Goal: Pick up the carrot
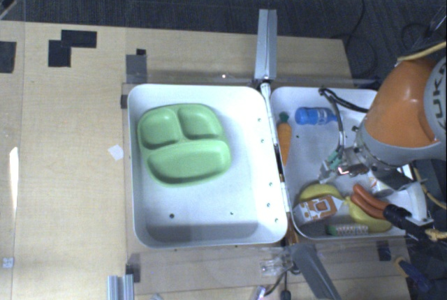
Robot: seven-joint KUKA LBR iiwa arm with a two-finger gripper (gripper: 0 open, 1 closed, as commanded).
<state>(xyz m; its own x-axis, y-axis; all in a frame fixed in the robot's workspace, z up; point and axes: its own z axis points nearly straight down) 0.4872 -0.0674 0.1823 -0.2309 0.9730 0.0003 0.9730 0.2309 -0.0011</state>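
Note:
The carrot [283,140], orange with a small green top, lies lengthwise against the left wall of the right bin [307,152]. My gripper [339,165] hangs low over the middle of that bin, to the right of the carrot and a little nearer the front, apart from it. It is just above a yellow banana [320,191]. The grey arm with its orange band [400,110] covers the bin's right side.
A blue bottle [312,115] lies at the back of the right bin. At the front lie a small printed carton [321,208], a red sausage-like piece [368,199] and another yellow piece [371,223]. The left bin [209,222] holds a green divided plate [184,143].

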